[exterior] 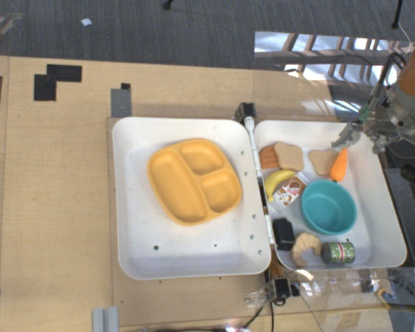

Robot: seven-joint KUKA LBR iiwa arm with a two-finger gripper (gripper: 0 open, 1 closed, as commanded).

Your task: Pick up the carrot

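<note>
Nearest the camera in the right bin (394,244), a small green can (339,252) stands beside a pale croissant-like pastry (306,247), with a black block (283,232) at the near-left wall. Behind them sits a teal bowl (328,208), then a banana (278,181) and a printed packet (289,192). The left bin (135,254) carries a yellow divided plate (192,180). Farther back in the right bin lie bread slices (288,156), and the carrot (339,164) stands tilted just beyond the bowl, touching a tan piece (322,160). The hand (353,133) hovers just above and behind the carrot's top, apparently not around it; whether it is apart or together, I cannot tell. This looks like the approach step. Next, the hand likely needs to drop and straddle the carrot without nudging the bowl.
</note>
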